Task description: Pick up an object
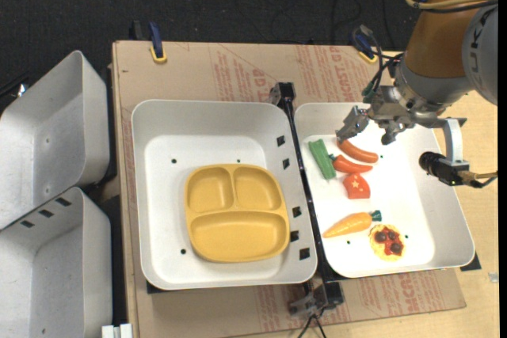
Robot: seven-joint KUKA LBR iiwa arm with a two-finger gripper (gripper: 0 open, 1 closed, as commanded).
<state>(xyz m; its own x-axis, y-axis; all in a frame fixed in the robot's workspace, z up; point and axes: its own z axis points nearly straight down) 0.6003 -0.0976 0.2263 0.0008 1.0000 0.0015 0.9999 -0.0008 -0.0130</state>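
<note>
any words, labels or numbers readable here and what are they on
Red print on the brown board under the bins: runs sideways and upside down, too blurred to read for sure.
Grey letters on the arm at the right edge: cut off, not readable.
Yellow tray, toy food, bins: no text seen.

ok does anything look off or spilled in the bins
Nothing stands out. The yellow divided plate lies flat in the left bin. The toy foods, green piece, two sausages, strawberry, carrot and small pizza, lie loosely in the right bin. The gripper hovers open above them.
</note>
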